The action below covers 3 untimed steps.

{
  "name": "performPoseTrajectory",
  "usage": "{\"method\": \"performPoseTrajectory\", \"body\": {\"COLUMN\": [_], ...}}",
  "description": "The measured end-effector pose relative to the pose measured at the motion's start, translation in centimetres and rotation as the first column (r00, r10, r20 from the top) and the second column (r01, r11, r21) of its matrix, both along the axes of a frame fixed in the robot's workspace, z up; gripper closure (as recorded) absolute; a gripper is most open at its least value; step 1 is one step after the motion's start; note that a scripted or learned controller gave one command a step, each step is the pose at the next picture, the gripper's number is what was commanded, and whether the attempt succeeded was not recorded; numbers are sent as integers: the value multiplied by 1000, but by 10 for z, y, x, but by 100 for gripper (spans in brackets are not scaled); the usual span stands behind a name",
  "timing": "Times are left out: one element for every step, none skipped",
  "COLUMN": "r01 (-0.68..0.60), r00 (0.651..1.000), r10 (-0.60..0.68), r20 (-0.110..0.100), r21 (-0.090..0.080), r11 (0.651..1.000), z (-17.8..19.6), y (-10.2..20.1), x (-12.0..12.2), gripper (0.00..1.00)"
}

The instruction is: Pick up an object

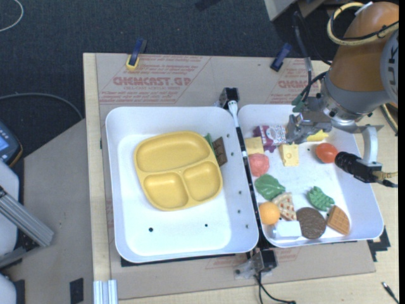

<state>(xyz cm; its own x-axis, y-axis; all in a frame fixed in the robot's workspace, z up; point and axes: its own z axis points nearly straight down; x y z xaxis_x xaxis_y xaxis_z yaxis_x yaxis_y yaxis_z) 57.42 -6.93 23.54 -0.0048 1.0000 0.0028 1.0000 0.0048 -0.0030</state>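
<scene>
left bin [120,170]: yellow divided plate [178,169], brown piece [219,151] at its right rim | right bin [373,215]: toy food – pink piece [259,164], green leaf [269,186], orange [269,213], cheese wedge [290,155], tomato [326,152] | gripper [295,133]: low over bin's far side, just above cheese wedge; finger opening cannot be told, nothing seen held

We can read red print on the brown board [190,75] under the bins: "CHEMCAST G.P" at twelve o'clock from the left bin [120,170]. A second red imprint at twelve o'clock from the right bin [373,223] is cut off, and we cannot read it.
</scene>
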Motion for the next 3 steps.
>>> {"method": "performPoseTrajectory", "body": {"r01": [0,0,7], "r00": [1000,1000,1000], "r10": [0,0,-7], "r20": [0,-1,-2], "r21": [0,-1,-3], "r11": [1000,1000,1000], "z": [4,-3,-14], "y": [55,104,85], "x": [-17,-32,-30], "gripper": [100,100,100]}}
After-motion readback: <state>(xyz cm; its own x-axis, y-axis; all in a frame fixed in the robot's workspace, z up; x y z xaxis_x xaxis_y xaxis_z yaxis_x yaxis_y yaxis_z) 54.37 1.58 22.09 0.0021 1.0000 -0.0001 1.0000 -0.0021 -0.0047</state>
